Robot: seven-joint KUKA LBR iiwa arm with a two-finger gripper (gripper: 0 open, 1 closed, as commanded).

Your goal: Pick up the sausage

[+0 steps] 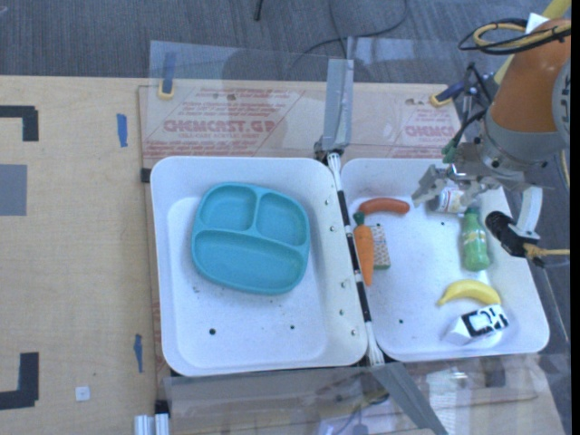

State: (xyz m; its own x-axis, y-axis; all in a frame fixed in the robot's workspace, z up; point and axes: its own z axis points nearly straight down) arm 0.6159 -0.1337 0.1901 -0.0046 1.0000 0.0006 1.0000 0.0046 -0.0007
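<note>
Sausage (383,206): one; carrot (363,251), banana (469,292), bottle (473,240): one each. End effector (446,191) grip state unclear.

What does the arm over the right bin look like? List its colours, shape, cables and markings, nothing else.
The arm is a thick rounded body, with a broad orange band above a grey metal wrist. Yellow and dark cables loop round it near the top, and one dark cable runs beside the wrist. The gripper is small, grey and metallic, with a black part to its right. No markings can be read.
</note>
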